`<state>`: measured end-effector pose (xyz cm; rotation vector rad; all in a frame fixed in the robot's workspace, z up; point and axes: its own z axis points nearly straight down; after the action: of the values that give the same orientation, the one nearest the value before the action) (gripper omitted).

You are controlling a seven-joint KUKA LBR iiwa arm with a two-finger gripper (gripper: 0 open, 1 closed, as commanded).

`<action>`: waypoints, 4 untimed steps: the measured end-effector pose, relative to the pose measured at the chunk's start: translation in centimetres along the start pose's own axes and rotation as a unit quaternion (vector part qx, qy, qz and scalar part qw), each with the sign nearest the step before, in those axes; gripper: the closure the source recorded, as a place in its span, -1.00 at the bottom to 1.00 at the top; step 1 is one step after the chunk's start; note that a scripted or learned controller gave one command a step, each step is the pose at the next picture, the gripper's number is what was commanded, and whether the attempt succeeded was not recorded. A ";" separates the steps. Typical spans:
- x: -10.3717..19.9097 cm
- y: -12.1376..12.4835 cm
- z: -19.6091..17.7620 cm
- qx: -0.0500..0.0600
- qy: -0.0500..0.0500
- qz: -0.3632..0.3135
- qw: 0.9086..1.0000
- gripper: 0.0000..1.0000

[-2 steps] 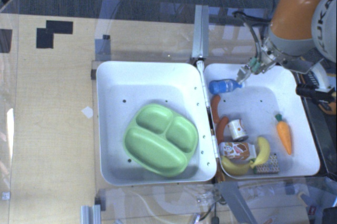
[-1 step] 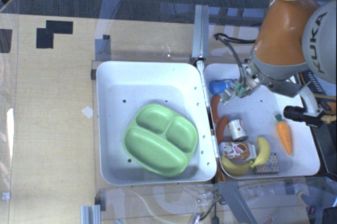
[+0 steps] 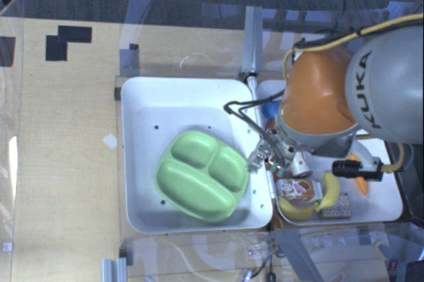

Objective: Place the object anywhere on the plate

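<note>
One arm hangs over the bins' shared wall; its tool, grip unreadable, sits just right of the plate.

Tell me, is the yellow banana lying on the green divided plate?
No. The yellow banana lies in the right bin, while the green divided plate sits in the left bin.

- "KUKA" stands in dark capital letters on the grey casing of the arm, running up along its curved side at the right of the view, next to the orange band.
- A small packet in the right bin, beside the banana, seems to carry print, but it is too small and blurred to read.
</note>
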<state>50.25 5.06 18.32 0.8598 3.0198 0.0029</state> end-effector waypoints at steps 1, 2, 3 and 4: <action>4.0 3.9 0.0 0.000 0.000 -0.078 0.997 1.00; 1.8 6.2 4.6 0.000 0.000 -0.014 1.000 1.00; 4.2 4.1 -0.1 -0.001 -0.001 -0.105 0.994 1.00; 5.8 6.6 1.7 0.001 0.001 0.026 1.000 1.00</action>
<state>48.76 13.76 16.65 0.9374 2.9982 0.0020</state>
